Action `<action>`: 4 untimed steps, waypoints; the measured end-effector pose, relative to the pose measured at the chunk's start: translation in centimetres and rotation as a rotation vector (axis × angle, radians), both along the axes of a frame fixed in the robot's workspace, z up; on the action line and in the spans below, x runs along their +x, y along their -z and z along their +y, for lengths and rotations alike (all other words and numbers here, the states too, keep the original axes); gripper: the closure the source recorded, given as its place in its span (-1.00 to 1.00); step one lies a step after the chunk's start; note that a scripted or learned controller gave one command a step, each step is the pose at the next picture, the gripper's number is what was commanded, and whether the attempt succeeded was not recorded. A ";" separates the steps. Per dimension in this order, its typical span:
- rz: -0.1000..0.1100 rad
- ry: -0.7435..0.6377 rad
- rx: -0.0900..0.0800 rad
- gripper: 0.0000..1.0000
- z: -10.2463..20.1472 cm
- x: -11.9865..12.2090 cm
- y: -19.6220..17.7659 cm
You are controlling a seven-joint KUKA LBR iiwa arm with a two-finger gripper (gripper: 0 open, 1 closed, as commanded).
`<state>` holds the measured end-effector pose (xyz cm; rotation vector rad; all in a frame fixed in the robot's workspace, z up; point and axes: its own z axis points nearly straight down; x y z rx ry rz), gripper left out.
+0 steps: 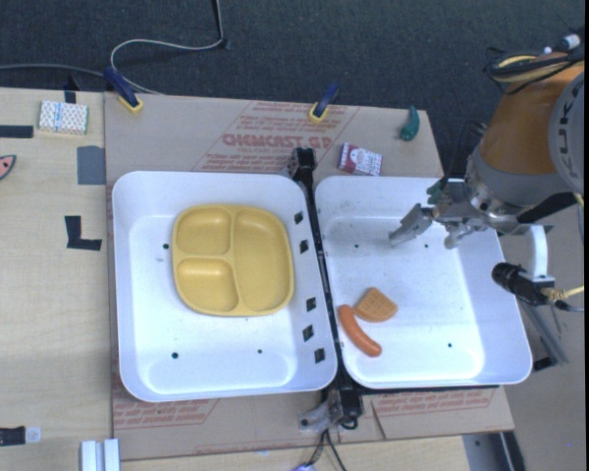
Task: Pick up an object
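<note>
we see the grey arm (530,135) coming in from the right side of the camera view, its orange band high at the right edge and its wrist bent down over the right bin (471,361). the tool (432,232) hangs over the upper middle of that bin, its two fingers spread apart, one pointing left toward the divider and the other angled down and to the right. nothing sits between the fingers (408,228), so the tool is open and carries nothing.

the things we could pick lie lower in the same bin. a small waffle-shaped toy (375,305), tan and roughly triangular, rests on the bin floor near its left wall. just below and left of it lies an orange sausage-shaped toy (359,332), slanted, its upper end close to the waffle piece; we cannot tell whether the two touch. both lie well apart from the tool, lower left of it.

the left bin (137,341) holds a yellow divided plate (233,260) with three compartments, lying flat in the bin's upper middle.

both bins rest on a sheet of cardboard (265,135) on the tabletop (39,292). blue and yellow clamps (124,88) grip the cardboard's top edge, a small red and white packet (359,159) lies just above the right bin, and a teal piece (410,124) sits near the cardboard's upper right corner. a thin cable (167,42) curls over the dark floor behind.
</note>
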<state>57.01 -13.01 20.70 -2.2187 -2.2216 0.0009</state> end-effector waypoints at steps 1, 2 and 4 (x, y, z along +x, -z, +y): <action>-0.002 0.000 0.001 -1.00 3.7 -1.8 12.1; -0.004 0.002 -0.001 -1.00 3.1 -8.6 12.1; -0.003 -0.001 -0.002 -1.00 3.7 8.9 12.2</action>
